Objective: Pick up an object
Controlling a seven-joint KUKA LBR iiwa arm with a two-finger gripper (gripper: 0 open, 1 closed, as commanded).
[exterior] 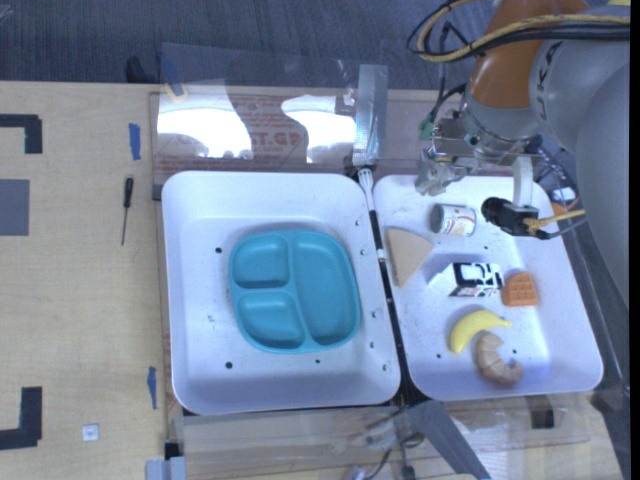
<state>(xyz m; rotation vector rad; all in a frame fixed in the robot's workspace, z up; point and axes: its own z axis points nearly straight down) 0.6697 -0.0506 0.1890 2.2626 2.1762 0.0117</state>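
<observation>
- Grey arm with orange band (520,38): reaches in from the right and hangs over the far edge of the right-hand shallow white bin (580,368).
- Two-finger gripper (440,173): poised above the bin's far-left corner; whether its jaws are open or closed cannot be told, and nothing is seen in its grasp.
- Candidate objects, all lying in the right bin: small white cylindrical can with red marking (455,219), nearest the gripper; tan wedge-shaped piece (407,252); yellow banana (474,328); orange waffle-like square (520,289); brown croissant-shaped piece (497,359).
- Left-hand white bin (190,208): holds a teal divided plastic tray (294,289).
- Step in hand, as judged: approach, before any grasp.
- Next move calls for centring over one object, probably the can, then descending.
</observation>
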